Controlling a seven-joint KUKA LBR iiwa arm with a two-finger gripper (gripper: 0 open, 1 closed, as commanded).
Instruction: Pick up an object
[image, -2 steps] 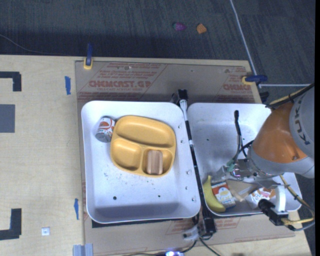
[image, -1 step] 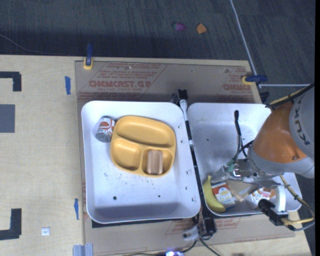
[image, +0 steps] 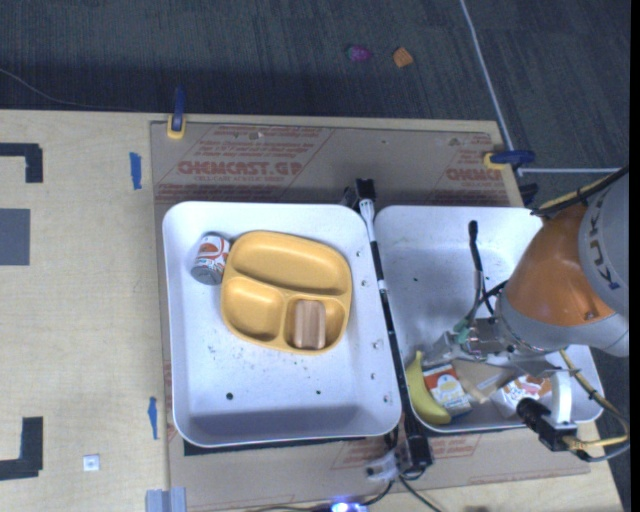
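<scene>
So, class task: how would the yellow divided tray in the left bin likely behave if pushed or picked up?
The yellow tray looks like moulded plastic, so probably stiff and light for its size. It sits flat and wide in the left bin, so it would likely slide rather than tip. The brown block in one compartment may shift or fall out if the tray tilts.

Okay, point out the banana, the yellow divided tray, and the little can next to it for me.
banana (image: 424, 393), camera view, middle of its curved body in the right bin.
yellow divided tray (image: 285, 262), camera view, its large upper compartment, left bin.
can (image: 209, 259), camera view, its side, touching the tray's left edge.
</scene>
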